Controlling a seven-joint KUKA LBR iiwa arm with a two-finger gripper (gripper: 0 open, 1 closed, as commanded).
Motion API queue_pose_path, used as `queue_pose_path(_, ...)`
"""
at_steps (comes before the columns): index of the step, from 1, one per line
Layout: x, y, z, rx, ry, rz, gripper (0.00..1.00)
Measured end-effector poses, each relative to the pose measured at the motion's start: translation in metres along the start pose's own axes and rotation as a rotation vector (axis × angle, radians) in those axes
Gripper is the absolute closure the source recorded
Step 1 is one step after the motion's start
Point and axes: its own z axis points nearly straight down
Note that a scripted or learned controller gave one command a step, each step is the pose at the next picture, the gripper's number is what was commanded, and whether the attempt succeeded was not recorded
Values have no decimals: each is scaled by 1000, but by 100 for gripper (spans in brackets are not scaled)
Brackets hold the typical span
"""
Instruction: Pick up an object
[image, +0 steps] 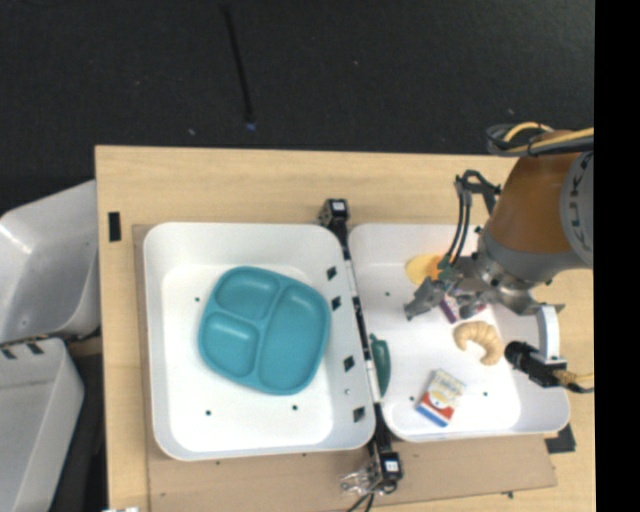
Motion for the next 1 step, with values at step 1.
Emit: queue_pose_path(1,3,0,43,0,0,2,0)
